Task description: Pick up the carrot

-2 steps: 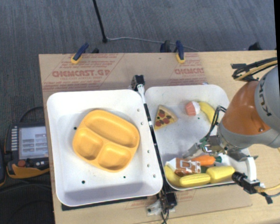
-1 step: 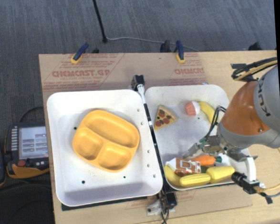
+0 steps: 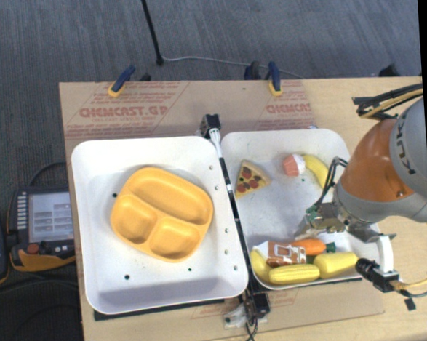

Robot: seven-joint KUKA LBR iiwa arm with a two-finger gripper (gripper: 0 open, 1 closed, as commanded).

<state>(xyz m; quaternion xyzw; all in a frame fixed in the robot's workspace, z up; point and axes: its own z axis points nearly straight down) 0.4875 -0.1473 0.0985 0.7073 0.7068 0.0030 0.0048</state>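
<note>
Two shallow white bins sit side by side on a brown cardboard-covered bench (image 3: pixel 158 108), which is held by blue-and-yellow clamps (image 3: pixel 122 80) along its far edge. The left white bin (image 3: pixel 89 211) holds a yellow plastic divided plate with three compartments (image 3: pixel 162 213), lying tilted near the bin's middle.

The right white bin (image 3: pixel 274 205) holds several toy foods. Toward the far side lie a triangular pizza-slice toy with red dots (image 3: pixel 250 177), a small pink-and-white rounded piece (image 3: pixel 294 165) and a yellow banana (image 3: pixel 317 170), the pink piece touching the banana's left end. Along the near wall lie an orange carrot with a green tip (image 3: pixel 315 246), an orange-and-white printed packet (image 3: pixel 286 253) touching the carrot's left end, a yellow corn-like piece (image 3: pixel 294 273) just near of the packet, a yellow lemon-like piece (image 3: pixel 336 262) to its right, and another yellow rounded piece (image 3: pixel 259 263) at the left.

The grey arm with its orange band (image 3: pixel 374 173) reaches in from the right, over the right part of this bin. The gripper (image 3: pixel 320 220) is seen at the arm's lower end, just far of the carrot and close above it. The arm's body hides the fingers, so whether they are apart or together cannot be told. The carrot lies on the bin floor, with nothing seen clamped on it.

A black control pendant with a screen (image 3: pixel 46 221) lies on the grey carpet at the left.
</note>
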